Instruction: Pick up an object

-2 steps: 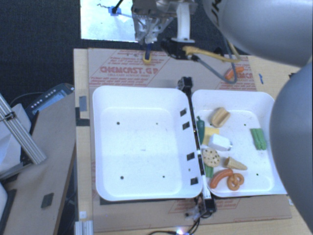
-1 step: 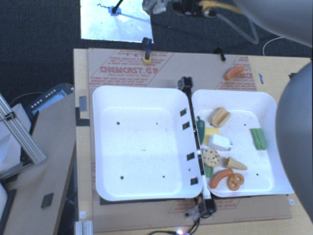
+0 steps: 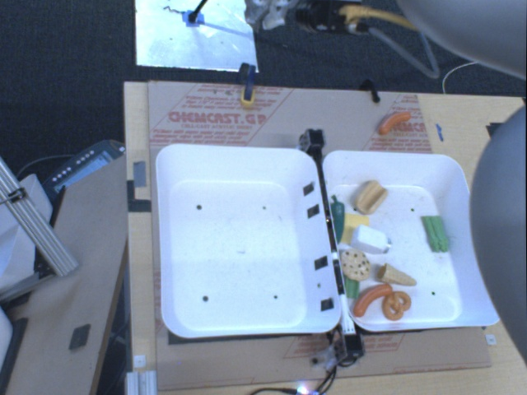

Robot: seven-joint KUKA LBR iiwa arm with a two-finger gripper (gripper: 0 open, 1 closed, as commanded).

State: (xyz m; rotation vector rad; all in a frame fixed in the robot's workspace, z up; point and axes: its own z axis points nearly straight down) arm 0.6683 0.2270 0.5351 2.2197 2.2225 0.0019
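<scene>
End effector (image 3: 272, 6) at top edge, above worktop (image 3: 272, 109), well clear of both bins; finger state cannot be determined. Right bin (image 3: 461, 303) holds bread roll (image 3: 370, 196), cookie (image 3: 355, 263), pretzel (image 3: 396, 304), sausage (image 3: 372, 298), green piece (image 3: 436, 233).

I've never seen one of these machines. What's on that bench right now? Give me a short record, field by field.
Bench: two shallow white plastic bins side by side, left bin and right bin
Right bin contents: tan bread roll, green pepper strip, white block, round speckled cookie, yellow cheese wedge, red sausage, brown pretzel
Outside the bins: orange sausage on the board behind the right bin
Gripper: metal gripper at the top, above the floor beyond the bench
Holding anything: nothing visible between its fingers
</scene>
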